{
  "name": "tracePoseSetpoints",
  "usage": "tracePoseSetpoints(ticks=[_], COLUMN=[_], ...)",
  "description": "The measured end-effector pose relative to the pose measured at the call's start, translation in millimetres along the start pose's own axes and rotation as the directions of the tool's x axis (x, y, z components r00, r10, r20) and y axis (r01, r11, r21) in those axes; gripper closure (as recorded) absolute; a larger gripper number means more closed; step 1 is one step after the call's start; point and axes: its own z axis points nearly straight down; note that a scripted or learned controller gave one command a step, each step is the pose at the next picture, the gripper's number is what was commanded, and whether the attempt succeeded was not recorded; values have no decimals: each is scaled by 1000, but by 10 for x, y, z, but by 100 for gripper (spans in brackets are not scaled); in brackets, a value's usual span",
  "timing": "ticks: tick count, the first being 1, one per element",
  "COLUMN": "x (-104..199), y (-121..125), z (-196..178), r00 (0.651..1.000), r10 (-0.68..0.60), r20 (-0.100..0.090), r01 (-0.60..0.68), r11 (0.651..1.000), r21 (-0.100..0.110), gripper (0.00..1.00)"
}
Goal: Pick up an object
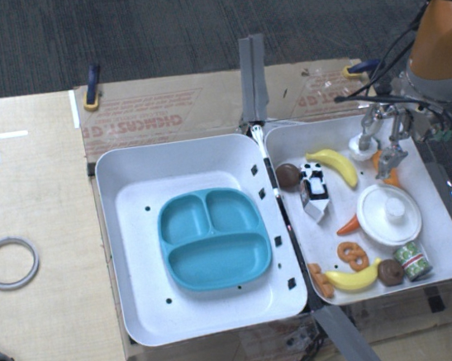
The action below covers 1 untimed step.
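Since nothing sits between the fingers yet, treat this as pre-grasp:

pincer: pincer (378, 150) hangs at the far right corner of the right bin (446, 211), metal fingers pointing down; can't tell if they're spread or closed, too small and cluttered.
risk 1: orange piece (392, 180) lies just beside the fingertips and against the white lid (389, 212); a descent here could clip the lid's rim and skid off.
risk 2: small white round piece (362, 145) touches or overlaps the pincer in view; fingers may straddle it badly and flick it to the bin wall.
risk 3: bin wall is close behind the pincer, so there's little room to spread.
right bin contents: banana (334, 165) just left of the pincer; dark ball (289, 176) and black-and-white block (315, 188) further left; carrot (348, 225), pretzel (353, 255), second banana (352, 278), green can (412, 260) toward the near side.
left bin: left bin (132, 255) well apart to the left, holds a blue divided plate (214, 238), compartments bare.
worktop: tape roll (7, 263) far left, outside both bins.
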Motion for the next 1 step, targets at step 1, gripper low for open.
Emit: tracePoseSetpoints(ticks=[1], x=[-2], y=[17], z=[2], r00=[987], r10=[162], r20=[-2], r01=[-162], r11=[987], r21=[-2], gripper=[0])
